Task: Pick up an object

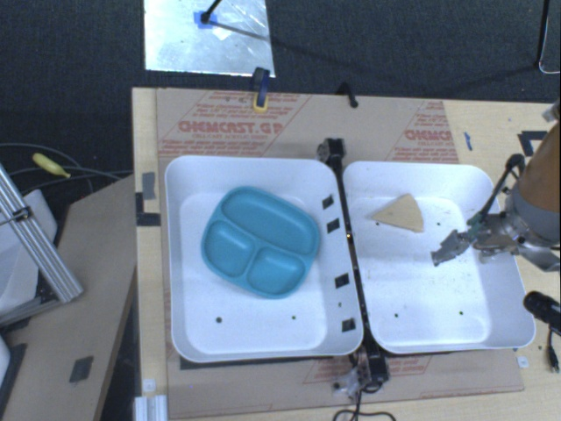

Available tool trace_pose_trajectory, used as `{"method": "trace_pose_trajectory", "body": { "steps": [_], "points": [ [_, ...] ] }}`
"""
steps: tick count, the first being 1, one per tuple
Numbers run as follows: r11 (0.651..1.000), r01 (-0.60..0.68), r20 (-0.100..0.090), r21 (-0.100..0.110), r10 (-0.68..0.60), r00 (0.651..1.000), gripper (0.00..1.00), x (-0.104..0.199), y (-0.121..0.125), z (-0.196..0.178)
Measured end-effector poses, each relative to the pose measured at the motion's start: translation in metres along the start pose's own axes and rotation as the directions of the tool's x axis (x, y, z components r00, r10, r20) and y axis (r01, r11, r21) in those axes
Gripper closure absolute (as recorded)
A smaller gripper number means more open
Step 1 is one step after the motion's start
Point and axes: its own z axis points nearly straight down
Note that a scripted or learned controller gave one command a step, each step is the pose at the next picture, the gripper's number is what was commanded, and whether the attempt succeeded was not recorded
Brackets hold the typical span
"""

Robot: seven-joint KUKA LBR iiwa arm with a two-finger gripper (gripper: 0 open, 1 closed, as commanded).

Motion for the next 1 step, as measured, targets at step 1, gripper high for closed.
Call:
{"method": "trace_pose_trajectory", "body": {
  "steps": [1],
  "points": [
    [1.0,0.012,-0.003,-0.004,-0.012,1.0,0.0,0.0926,0.0651,0.0213]
  ]
}}
